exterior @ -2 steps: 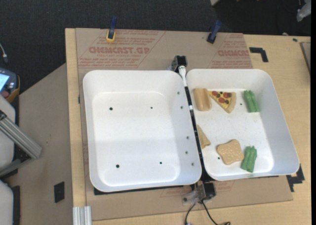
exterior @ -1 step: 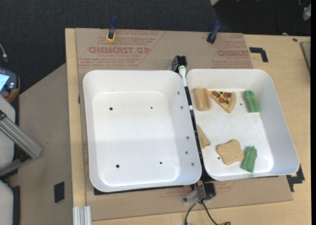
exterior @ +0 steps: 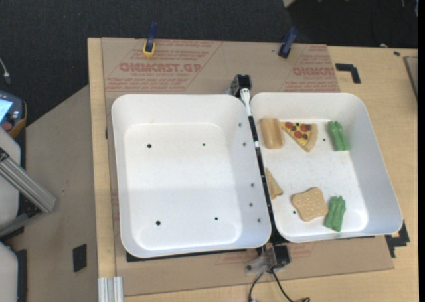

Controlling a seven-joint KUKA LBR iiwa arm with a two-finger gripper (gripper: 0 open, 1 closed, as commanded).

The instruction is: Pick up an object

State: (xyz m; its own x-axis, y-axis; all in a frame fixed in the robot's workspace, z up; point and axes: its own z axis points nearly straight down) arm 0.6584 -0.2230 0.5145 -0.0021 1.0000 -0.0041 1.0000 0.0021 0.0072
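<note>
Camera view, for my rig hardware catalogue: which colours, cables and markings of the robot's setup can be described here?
Bench hardware: a white left bin and right bin with a black strip between; a dark cable at the front edge; blue clamps on a brown board with red lettering.

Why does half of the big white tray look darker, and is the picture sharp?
Camera view: a soft shadow covers the left bin's near half, its far half brightly lit; no harsh glare. The pizza slice and toast slice look slightly soft, their fine detail lost.

The bench bears cardboard — two white bins sit on it.
</note>
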